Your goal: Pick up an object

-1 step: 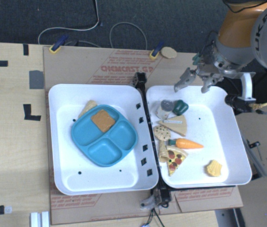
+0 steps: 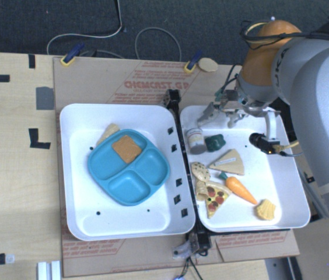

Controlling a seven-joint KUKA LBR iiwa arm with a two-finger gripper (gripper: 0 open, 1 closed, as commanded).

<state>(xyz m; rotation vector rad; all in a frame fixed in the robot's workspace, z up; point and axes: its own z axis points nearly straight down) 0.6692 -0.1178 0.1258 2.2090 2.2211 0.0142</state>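
Observation:
My gripper (image 2: 221, 116) hangs over the back of the right bin (image 2: 281, 156), just behind a small grey jar (image 2: 195, 137) and a dark green piece (image 2: 215, 142). In front of these lie a pale cheese wedge (image 2: 230, 162), an orange carrot (image 2: 240, 189), a pizza slice (image 2: 214, 198), a tan cracker (image 2: 199, 171) and a yellow lump (image 2: 265, 210). Nothing shows held in the gripper.
The left bin (image 2: 77, 156) holds a blue divided plate (image 2: 130, 171) with a brown toast square (image 2: 127, 149) on it, and a tan piece (image 2: 109, 133) pokes out behind the plate. A black divider (image 2: 176, 150) runs between the bins. Cables (image 2: 118, 16) trail at the back.

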